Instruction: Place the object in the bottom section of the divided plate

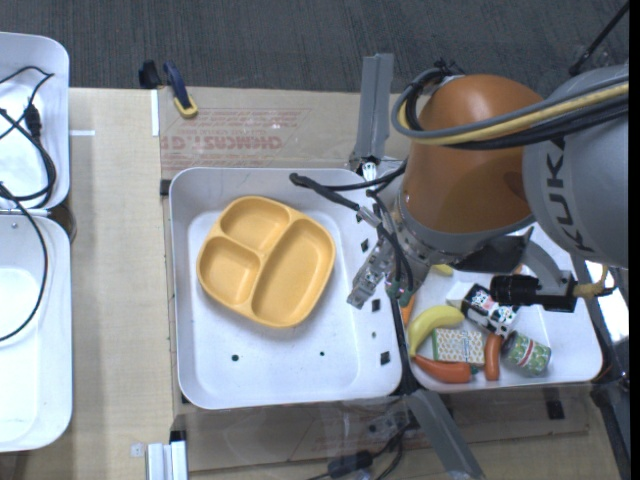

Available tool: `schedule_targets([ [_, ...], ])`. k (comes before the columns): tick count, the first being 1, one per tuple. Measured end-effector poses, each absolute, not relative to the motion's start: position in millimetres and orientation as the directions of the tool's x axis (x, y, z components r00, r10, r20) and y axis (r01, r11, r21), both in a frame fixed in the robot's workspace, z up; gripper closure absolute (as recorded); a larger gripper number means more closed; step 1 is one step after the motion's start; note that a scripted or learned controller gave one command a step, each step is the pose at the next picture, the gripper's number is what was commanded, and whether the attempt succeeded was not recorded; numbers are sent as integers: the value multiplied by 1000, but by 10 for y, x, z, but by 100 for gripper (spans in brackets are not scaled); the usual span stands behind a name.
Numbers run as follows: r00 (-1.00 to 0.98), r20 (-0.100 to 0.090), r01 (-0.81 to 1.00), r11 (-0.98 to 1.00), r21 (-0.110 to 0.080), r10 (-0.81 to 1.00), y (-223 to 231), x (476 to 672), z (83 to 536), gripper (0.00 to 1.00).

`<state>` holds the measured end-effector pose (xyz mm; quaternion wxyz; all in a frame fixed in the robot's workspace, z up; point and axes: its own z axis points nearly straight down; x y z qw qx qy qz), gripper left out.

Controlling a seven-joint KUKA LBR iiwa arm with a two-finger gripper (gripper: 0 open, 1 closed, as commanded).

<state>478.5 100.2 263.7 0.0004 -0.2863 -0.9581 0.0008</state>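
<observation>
The yellow divided plate [266,259] lies in the left bin [190,368], up toward that bin's ten o'clock corner, with two small sections on its left side and one long section on its right; nothing rests in any of them. The hand [372,278] hangs over the seam between the two bins, at about three o'clock from the plate and just off its right rim, under the arm's big orange band [470,153]. Whether its fingers stand wide or narrow I cannot tell, for they are small and blurred against the white bin floor, and no object can be made out between them. The objects lie in the right bin [580,368], at about four o'clock from the hand: a banana [434,323] nearest it, a speckled square block [459,346] just beside the banana, a red-orange carrot-like piece [442,370] along the bin's lower edge, an upright orange piece [492,356], a green-labelled can [527,354], and a small black-and-white spotted carton [490,308]. All these sit close together, well apart from the plate.
</observation>
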Motion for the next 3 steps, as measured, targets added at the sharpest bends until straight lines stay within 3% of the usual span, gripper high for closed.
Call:
schedule_targets([
  [1,-640,-2,768,640,0,768,286,4792,2822,100],
  [2,-152,-2,988,152,-4,988,-286,5198,2717,100],
  [3,-549,1,836,549,-3,836,3,4807,1902,100],
])
